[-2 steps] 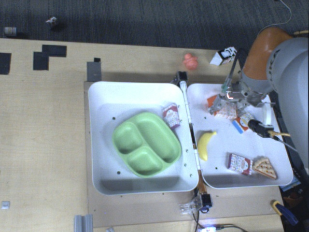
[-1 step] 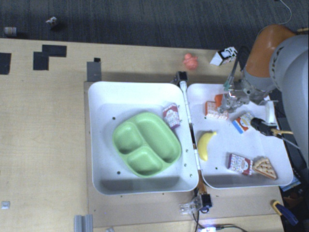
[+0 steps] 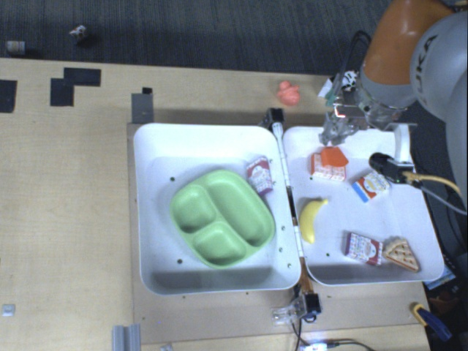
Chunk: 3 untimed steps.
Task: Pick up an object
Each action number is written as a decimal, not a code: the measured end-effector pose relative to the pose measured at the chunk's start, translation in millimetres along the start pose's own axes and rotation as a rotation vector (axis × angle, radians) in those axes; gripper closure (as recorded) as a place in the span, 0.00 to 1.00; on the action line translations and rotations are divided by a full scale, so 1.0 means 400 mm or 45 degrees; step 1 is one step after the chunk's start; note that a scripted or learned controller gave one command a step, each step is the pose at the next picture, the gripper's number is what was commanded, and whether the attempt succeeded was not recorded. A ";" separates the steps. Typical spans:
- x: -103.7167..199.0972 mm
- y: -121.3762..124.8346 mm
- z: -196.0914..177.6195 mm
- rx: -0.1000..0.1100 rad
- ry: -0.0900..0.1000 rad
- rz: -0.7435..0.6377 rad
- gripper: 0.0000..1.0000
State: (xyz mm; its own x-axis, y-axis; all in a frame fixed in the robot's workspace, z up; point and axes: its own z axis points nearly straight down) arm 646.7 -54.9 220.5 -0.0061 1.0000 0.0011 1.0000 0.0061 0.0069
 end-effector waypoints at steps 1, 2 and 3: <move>-0.002 -0.002 0.003 0.003 -0.001 0.001 0.00; -0.200 -0.238 0.184 0.009 -0.003 0.007 0.00; -0.127 -0.339 0.332 -0.002 -0.003 0.006 0.00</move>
State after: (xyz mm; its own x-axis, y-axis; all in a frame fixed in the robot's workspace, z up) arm 512.4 -106.4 86.9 -0.0010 1.0000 -0.0013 1.0000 0.0010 0.0085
